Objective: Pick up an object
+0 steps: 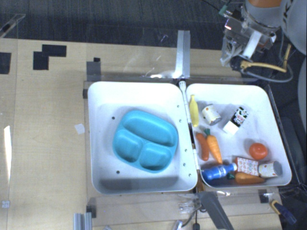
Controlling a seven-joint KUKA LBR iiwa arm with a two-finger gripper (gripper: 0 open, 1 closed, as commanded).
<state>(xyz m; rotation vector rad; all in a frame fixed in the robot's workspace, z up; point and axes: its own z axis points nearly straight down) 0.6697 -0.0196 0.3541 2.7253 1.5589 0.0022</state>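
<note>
The gripper (235, 51) hangs beyond the far rim of the right bin (271, 99), its grip state indeterminable, while the candidate objects lie toward 6 o'clock from it, the nearest being the cow-patterned carton (237, 119), whose long axis runs 1 to 7 o'clock.

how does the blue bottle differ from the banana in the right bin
The blue bottle is blue and stubby; the banana is yellow and slim. The bottle lies crosswise near the bin's front edge, while the banana lies lengthwise along the divider wall, farther back. Both lie flat in the right bin, on its left side.
</note>
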